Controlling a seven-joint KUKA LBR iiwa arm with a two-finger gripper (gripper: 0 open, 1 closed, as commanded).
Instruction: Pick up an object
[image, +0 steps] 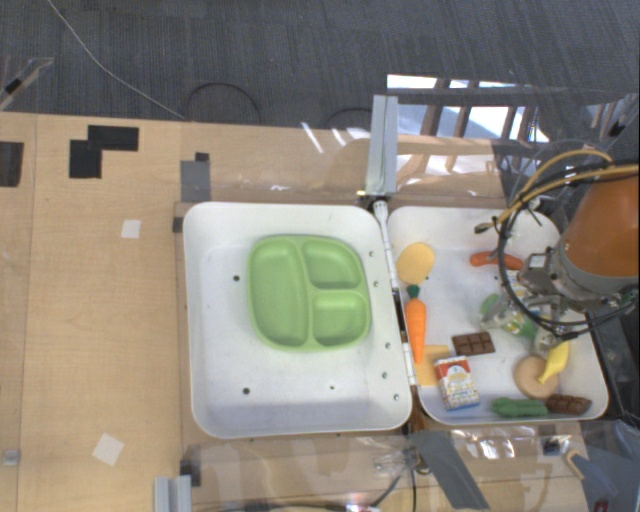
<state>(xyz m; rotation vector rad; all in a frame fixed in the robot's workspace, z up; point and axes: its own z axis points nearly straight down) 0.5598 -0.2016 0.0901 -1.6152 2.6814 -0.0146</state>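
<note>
Orange and grey, your arm (600, 240) hangs low over the right bin (440, 225) because the toy food lies loose there, perhaps targeting the green piece (493, 305) beneath; you cannot tell the gripper's state.

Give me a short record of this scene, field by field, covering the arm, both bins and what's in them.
arm: grey arm with orange band, over the right bin
left bin: shallow white bin holding a green divided plate
right bin: shallow white bin with an orange carrot, yellow lemon-like piece, brown chocolate bar, small red-and-white carton, yellow banana
</note>
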